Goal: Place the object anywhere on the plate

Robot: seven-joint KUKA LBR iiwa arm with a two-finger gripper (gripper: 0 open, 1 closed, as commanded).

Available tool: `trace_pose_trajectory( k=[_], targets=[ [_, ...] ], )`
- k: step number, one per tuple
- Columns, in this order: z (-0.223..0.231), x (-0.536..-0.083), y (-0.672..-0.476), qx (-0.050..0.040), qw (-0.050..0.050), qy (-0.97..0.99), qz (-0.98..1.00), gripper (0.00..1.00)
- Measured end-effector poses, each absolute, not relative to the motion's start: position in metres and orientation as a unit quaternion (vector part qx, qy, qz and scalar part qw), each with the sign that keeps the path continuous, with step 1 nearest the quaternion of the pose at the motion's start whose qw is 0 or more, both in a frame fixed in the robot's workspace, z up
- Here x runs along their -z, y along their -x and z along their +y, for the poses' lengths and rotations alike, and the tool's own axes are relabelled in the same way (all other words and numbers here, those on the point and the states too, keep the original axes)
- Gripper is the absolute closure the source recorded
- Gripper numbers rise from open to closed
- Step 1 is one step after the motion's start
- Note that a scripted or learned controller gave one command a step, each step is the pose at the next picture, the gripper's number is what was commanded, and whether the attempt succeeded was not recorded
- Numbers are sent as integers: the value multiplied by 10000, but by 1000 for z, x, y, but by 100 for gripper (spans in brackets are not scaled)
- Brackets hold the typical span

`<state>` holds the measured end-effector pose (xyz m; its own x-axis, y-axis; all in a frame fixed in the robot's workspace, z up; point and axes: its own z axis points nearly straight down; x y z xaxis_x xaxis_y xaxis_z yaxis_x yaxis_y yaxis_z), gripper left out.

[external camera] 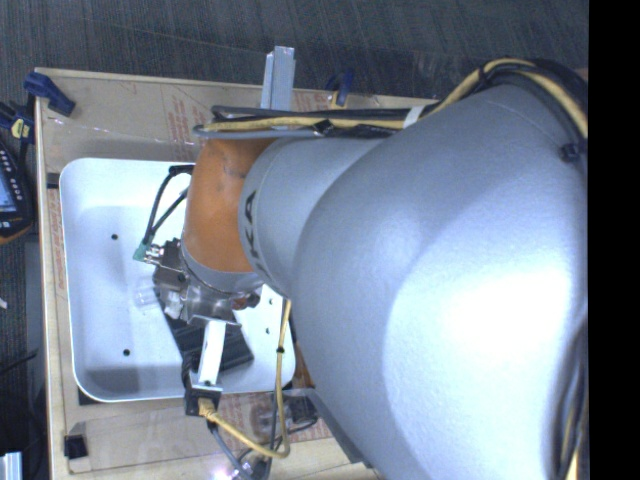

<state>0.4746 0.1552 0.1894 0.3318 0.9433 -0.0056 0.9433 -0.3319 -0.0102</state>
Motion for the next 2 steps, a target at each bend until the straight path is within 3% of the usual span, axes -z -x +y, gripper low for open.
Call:
trace_pose_trajectory(
  k=[1,2],
  targets=[
    [70,-249,-477,-7,11,8196,-5730,100],
    [102,-240,-538,-29,14,8440,-5363,100]
  ],
)
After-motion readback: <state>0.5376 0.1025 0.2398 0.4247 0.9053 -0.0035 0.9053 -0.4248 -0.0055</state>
